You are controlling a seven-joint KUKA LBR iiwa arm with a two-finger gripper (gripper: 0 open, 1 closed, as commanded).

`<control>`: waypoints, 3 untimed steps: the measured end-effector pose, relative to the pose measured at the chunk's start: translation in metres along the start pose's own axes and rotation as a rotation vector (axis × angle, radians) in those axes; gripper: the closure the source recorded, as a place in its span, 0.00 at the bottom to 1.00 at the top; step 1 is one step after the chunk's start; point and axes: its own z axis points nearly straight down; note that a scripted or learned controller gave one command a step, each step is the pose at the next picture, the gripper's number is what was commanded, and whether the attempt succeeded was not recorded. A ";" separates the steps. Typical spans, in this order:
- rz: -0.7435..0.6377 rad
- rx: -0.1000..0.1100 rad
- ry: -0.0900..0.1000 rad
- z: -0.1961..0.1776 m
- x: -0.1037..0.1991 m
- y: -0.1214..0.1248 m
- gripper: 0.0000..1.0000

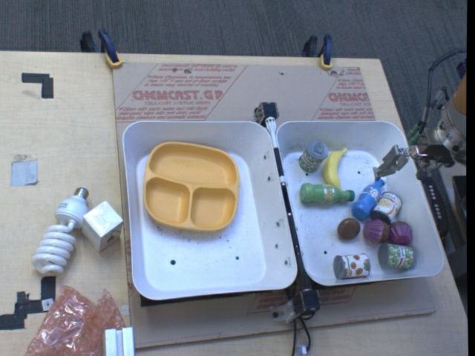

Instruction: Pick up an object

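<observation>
The pincer (391, 162) hangs over the right bin's (423, 269) right rim, grip width unclear; the blue bottle (369, 199) lies just below-left of it, tilted toward it.

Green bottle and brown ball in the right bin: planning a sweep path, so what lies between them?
In the camera view, only bare white bin floor lies between the green bottle and the brown ball; the blue bottle sits off to the right.

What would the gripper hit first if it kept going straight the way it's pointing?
Probably the blue bottle: the gripper angles down and left toward it in the right bin. Depth is unclear, so it could land on bin floor beside it.
</observation>
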 end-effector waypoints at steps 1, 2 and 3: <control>0.000 -0.010 0.000 0.134 0.031 0.023 0.00; 0.002 -0.004 0.000 0.159 0.064 -0.041 0.00; 0.000 0.000 0.000 0.159 0.083 0.055 0.00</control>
